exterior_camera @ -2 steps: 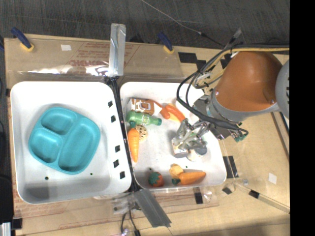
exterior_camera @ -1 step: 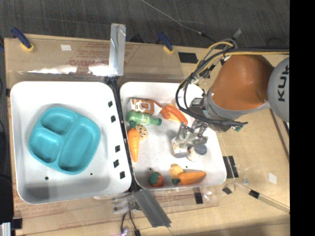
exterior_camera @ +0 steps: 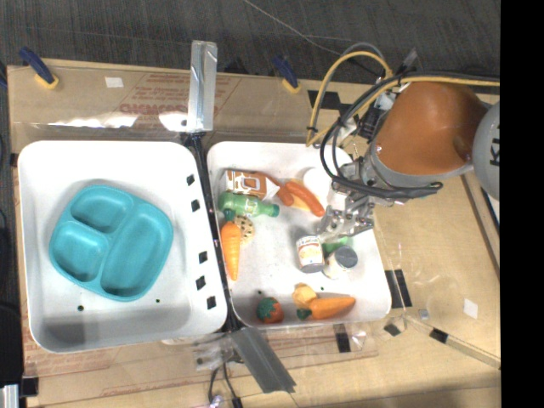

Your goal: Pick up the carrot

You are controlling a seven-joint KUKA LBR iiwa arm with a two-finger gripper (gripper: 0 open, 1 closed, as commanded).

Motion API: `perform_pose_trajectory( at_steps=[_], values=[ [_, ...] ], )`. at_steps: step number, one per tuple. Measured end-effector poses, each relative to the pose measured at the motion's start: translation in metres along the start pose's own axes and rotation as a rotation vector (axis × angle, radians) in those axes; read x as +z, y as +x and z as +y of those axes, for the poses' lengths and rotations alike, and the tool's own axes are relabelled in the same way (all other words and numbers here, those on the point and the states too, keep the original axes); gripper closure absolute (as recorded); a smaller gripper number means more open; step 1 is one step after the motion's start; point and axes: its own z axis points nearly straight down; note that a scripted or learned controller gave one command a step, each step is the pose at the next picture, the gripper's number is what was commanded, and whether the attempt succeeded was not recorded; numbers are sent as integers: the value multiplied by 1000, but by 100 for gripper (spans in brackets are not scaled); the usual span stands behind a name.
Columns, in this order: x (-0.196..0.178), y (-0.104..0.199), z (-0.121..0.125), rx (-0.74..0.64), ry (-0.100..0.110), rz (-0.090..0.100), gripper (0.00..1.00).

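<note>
The pincer (exterior_camera: 344,222), its state not discernible, is poised in the right bin (exterior_camera: 255,300); the carrot (exterior_camera: 230,248), judged light, stiff and smooth, is best gripped mid-body.

From my seat I can't tell how the claw (exterior_camera: 342,224) stands: its tips blur into the small jar (exterior_camera: 311,252) and the dark-capped thing (exterior_camera: 343,257) beneath, so any contact is unclear. The arm's grey body (exterior_camera: 489,151) is cut off at the right. The label on the box (exterior_camera: 247,183) is too small to read. A carrot (exterior_camera: 231,246) lies half against the bin wall (exterior_camera: 214,253), its tip in shadow.
</note>
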Motion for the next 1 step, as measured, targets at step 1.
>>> perform_pose_trajectory(
  at_steps=[1],
  values=[
    [2, -23, -43, -402, -1, -1, 100]
  ],
)
